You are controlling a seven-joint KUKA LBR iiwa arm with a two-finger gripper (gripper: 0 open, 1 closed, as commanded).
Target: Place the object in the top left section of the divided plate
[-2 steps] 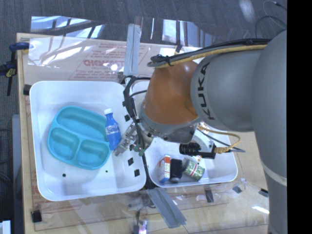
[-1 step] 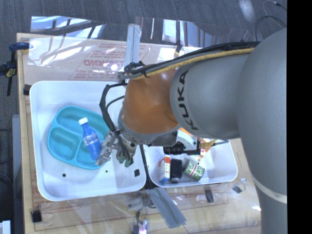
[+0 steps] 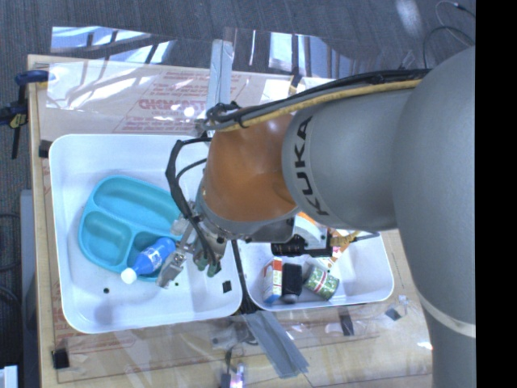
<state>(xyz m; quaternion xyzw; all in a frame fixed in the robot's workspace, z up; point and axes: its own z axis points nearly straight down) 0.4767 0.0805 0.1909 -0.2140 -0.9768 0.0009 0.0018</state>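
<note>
1. From the one camera above the bench, the grey arm [image 3: 380,144] reaches in from the right, and its orange band [image 3: 242,172] hangs over the inner edge of the left bin [image 3: 65,184].
2. The gripper [image 3: 187,259] sits low in that bin, just right of the blue divided plate [image 3: 109,233]. Its metal tips point down and to the left, next to a small blue bottle [image 3: 153,259] with a white cap [image 3: 128,276].
3. The bottle lies on its side across the plate's lower right rim, cap end hanging out over the bin floor. One fingertip looks to be touching or nearly touching the bottle's body, but I cannot tell whether the gripper is clamped on it, or how its jaws stand at all; the wrist hides too much.
4. The right bin [image 3: 380,277] holds a few cans and small containers, well apart from the work.
5. My read is that the bottle is the thing to move, and it has not yet reached the plate's top left section [image 3: 121,196].
6. To do this step well, I'd want a grip square across the bottle's middle, since a round body can roll or slip out.
7. Then lift it clear of the plate's ridges before carrying it up and left, so that the plate is not dragged along.
</note>
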